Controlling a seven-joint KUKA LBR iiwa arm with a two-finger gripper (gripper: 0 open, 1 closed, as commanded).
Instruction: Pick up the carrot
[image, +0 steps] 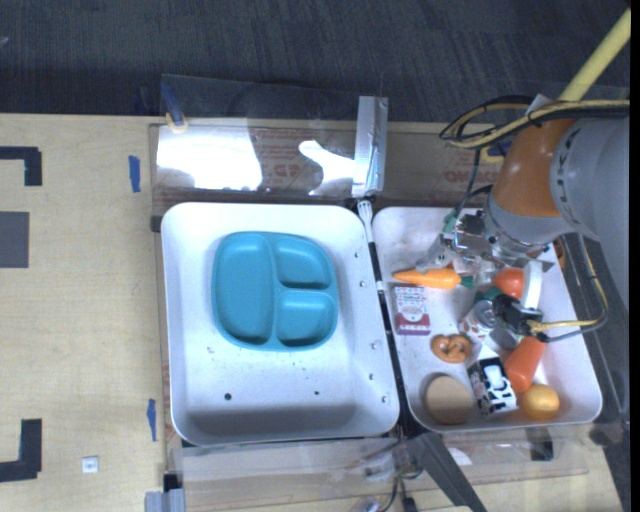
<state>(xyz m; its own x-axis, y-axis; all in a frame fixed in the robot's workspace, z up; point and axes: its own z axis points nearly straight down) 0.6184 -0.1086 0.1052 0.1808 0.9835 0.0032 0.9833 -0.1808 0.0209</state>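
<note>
Grey with an orange band, the arm (560, 175) reaches in from 3 o'clock and stands over the right bin (588, 405), one of two white bins on the bench. Its gripper (463, 250) hangs low at the bin's 11 o'clock; we cannot tell whether the pincer is wide or narrow, or whether it grips anything.

We see the carrot (425, 279) lying on the bin floor at 10 o'clock, orange tip pointing to 9 o'clock, greenish end just beside the gripper, which sits at the carrot's 1 o'clock.

We can read no writing. One small red-and-white packet (411, 308), at the carrot's 6 o'clock, carries print too small to make out. One black object (493, 386) at the bin's 6 o'clock bears white marks that are also illegible.

We count in this bin also one brown ring-shaped piece (452, 347), one round tan piece (448, 397) at 7 o'clock, one yellow fruit (541, 401) at 5 o'clock, one orange-red tapered piece (525, 360) and one red piece (510, 282) near the centre.

We count one thing in the left bin (180, 400): a blue plate (272, 290) with three compartments.
</note>
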